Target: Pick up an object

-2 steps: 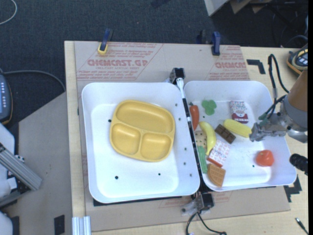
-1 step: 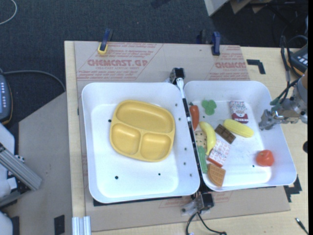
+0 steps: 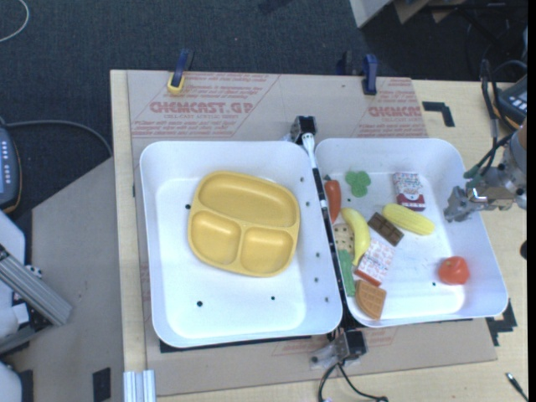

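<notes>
Objects for picking crowd the right bin (image 3: 435,153), mostly along its left wall. Left bin (image 3: 159,224) carries 1 yellow divided plate (image 3: 244,223) mid-floor. Banana (image 3: 358,233) lies centre-left, corn (image 3: 409,219) mid-bin, tomato (image 3: 453,270) alone near the right wall, probably the easiest grab. Gripper (image 3: 462,204) hangs over the right wall, holding nothing; opening unclear.

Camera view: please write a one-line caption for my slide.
Gripper at the right bin's right edge, near toy foods including a banana and tomato; yellow divided plate in the left bin.
</notes>
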Controlling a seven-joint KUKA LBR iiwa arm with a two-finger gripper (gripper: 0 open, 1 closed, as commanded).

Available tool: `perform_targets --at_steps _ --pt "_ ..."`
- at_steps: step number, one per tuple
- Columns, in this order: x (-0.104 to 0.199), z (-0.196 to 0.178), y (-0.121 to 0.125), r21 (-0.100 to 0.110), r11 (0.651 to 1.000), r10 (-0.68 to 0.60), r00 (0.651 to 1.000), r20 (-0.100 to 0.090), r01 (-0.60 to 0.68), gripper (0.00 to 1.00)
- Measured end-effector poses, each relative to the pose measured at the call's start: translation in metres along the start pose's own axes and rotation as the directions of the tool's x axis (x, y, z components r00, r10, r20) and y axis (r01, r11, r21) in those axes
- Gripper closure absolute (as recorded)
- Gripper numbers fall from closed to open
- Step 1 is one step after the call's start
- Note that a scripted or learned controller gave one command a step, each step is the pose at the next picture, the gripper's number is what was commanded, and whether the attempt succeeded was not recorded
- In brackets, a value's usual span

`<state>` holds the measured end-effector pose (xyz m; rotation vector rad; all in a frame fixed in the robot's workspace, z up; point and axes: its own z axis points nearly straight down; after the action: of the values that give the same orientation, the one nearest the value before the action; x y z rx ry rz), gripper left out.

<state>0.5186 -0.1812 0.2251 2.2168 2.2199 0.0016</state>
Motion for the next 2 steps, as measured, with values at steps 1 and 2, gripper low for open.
perform_targets --at_steps 1,2 --pt "0.058 -0.009 0.013 -0.001 1.0 -0.006 1.0 -0.003 0.006 1.0" --pt "0.103 -0.003 0.016 0.006 1.0 -0.004 1.0 -0.005 0.004 1.0"
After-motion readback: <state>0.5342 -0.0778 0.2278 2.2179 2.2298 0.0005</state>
